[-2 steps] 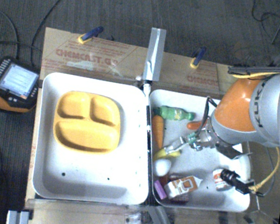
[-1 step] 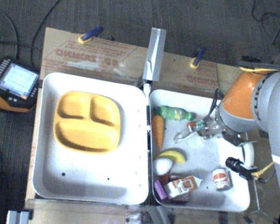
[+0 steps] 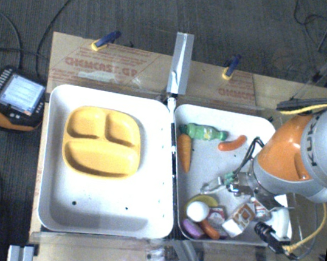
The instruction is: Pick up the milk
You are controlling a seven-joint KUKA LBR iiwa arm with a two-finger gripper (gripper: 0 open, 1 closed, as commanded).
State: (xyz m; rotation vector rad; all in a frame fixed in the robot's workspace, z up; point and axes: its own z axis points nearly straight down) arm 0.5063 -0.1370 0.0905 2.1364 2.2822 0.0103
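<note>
Presently, the arm (image 3: 307, 156) is seen over the right bin (image 3: 208, 158), the gripper (image 3: 238, 185) lowered among the clutter; jaw state cannot be told. A yellow tray (image 3: 104, 142) occupies the left bin (image 3: 102, 209). The milk (image 3: 238, 220) is found lying near the right bin's front edge, beside a carrot-like piece (image 3: 209, 229).

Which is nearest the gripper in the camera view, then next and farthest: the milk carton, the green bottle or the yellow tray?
Measured from the gripper, low in the right bin:
1. Milk carton, just below it in the right bin's lower part.
2. Green bottle, at the right bin's top edge, up and left.
3. Yellow tray, across the divider in the left bin.
</note>
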